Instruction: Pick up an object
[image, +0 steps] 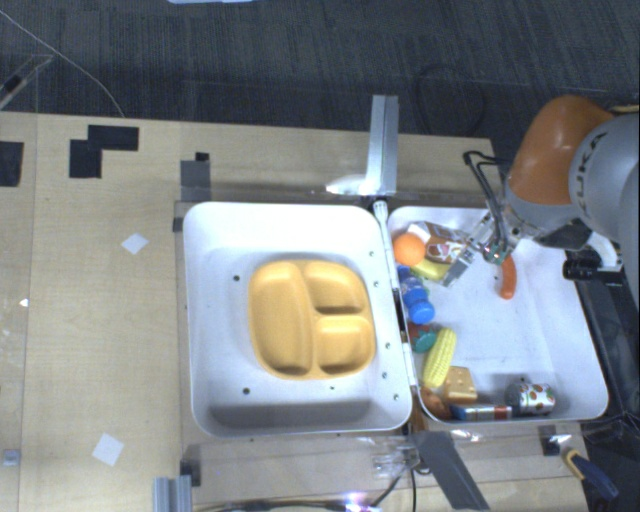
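Note:
The right bin (560, 340) holds several small items. An orange ball (408, 247) and a yellow piece (428, 269) lie at its far left corner, with blue pieces (418, 306) just below them. A corn cob (439, 358), a tan wedge (460, 383), a marker-like stick (484, 410) and a small patterned can (533, 397) sit along the near side. An orange carrot-like piece (507, 277) lies apart near the middle. My gripper (459, 257) hangs low over the far left corner, right beside the ball and yellow piece. Nothing is visibly held in it.
The left bin (215, 300) contains a yellow divided tray (310, 317). A metal post (383, 140) stands behind the wall between the bins. The grey and orange arm (560, 160) covers the right bin's far right corner. The right half of that bin's floor is bare.

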